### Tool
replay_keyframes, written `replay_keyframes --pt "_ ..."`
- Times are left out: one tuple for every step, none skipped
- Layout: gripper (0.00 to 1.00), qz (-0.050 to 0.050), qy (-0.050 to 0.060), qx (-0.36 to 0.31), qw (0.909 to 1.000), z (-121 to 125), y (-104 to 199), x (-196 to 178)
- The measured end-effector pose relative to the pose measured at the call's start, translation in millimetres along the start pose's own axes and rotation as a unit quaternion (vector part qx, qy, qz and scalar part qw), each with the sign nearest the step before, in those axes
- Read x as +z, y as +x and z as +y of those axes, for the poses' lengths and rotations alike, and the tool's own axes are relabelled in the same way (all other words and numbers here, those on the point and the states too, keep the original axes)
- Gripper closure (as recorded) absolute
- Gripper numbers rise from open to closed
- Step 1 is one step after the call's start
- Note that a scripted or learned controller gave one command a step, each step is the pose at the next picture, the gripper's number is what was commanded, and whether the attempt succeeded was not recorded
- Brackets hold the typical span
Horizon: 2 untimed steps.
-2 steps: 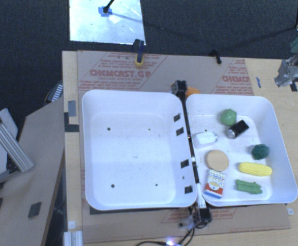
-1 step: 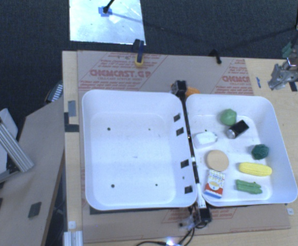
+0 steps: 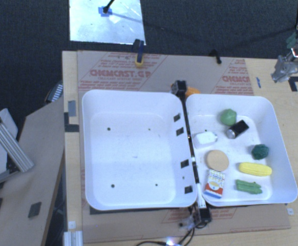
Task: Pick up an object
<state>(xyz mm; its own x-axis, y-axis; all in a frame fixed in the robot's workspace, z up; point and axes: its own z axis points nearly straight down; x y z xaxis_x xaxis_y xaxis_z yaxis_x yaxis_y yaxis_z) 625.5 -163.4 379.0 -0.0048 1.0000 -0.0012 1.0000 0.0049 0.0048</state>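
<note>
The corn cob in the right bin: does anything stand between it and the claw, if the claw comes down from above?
Nothing visible does. The claw hangs outside the right bin, beyond its far right corner. The yellow corn cob lies uncovered, apart from the dark green ball and the green toy beside it.

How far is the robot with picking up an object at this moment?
Nothing looks done yet. The claw sits at the far right edge of the view, outside the right bin, and no object is seen between its fingers. The corn cob, green ball, round biscuit and small carton all lie in that bin. Left to do: reach in, grip one and lift.
</note>
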Motion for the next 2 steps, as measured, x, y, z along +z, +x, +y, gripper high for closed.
replay_keyframes --pt "1.00 0.000 -0.001 -0.001 1.0000 30 2 -13" --pt "1.00 -0.001 0.000 -0.001 1.0000 44 0 -13"
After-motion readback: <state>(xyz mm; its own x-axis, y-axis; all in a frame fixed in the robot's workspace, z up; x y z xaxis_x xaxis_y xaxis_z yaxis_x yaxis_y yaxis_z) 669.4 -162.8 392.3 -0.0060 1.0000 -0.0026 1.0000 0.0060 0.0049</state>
